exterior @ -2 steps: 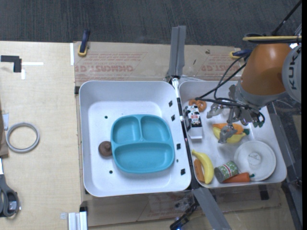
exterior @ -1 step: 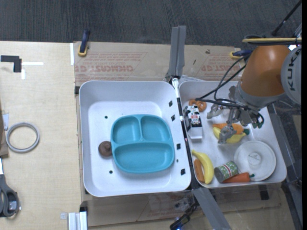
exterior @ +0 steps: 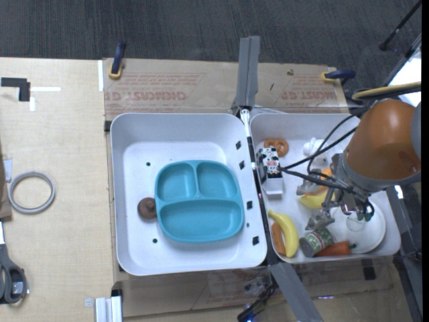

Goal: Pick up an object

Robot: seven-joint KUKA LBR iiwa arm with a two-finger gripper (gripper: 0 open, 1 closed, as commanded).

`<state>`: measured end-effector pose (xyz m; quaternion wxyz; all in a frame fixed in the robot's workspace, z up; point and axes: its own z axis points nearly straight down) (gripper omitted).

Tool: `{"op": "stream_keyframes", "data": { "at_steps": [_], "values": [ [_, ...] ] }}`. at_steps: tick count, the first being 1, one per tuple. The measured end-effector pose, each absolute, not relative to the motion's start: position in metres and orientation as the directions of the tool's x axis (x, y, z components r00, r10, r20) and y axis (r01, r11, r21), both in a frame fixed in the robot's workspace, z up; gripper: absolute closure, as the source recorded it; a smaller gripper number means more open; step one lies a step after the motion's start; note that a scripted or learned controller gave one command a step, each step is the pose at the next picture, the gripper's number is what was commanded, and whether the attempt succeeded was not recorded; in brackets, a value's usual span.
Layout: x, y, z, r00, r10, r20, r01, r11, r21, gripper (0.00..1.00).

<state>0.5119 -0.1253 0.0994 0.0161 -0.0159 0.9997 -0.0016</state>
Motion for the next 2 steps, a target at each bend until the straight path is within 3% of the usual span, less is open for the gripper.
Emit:
{"op": "stream_keyframes", "data": {
  "at_steps": [1,2],
  "values": [
    [0.570,-0.121,0.093,-1.000,-0.010,-0.004,-0.010,1.000,0.000,0.00],
    [0.519,-0.220,0.093,-0.996,0.091,-0.004,0.091,0.996,0.001,0.00]
  ]
}}
